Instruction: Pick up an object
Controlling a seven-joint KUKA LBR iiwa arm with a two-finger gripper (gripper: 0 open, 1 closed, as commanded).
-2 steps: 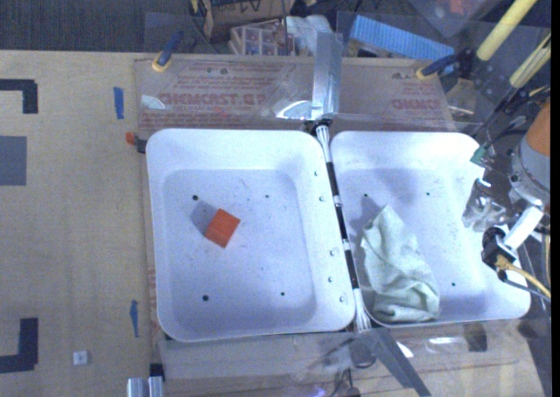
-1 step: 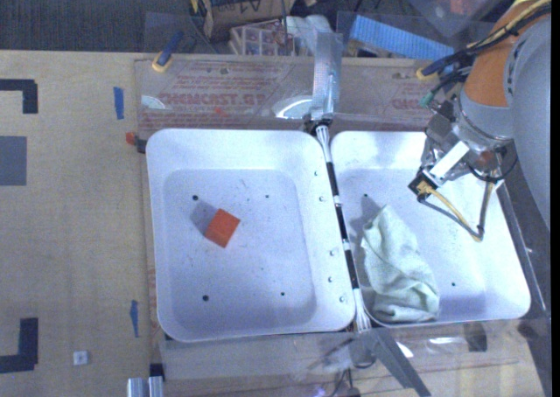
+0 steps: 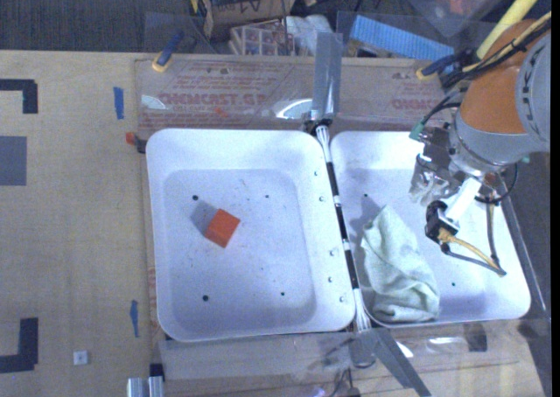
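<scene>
An orange block (image 3: 223, 227) lies in the left bin (image 3: 175, 159), left of its middle. A crumpled pale cloth (image 3: 395, 264) rests in the right bin (image 3: 512, 295) against its left wall and front edge. My gripper (image 3: 429, 184) hangs over the right bin's upper middle, up and to the right of the cloth and apart from it. Nothing shows between its fingers.
A clear acrylic wall (image 3: 227, 94) stands behind both bins. A raised divider (image 3: 337, 212) with bolts separates the bins. A yellow cable (image 3: 472, 251) loops from the wrist over the right bin. Boxes and clutter lie beyond the bench's back edge.
</scene>
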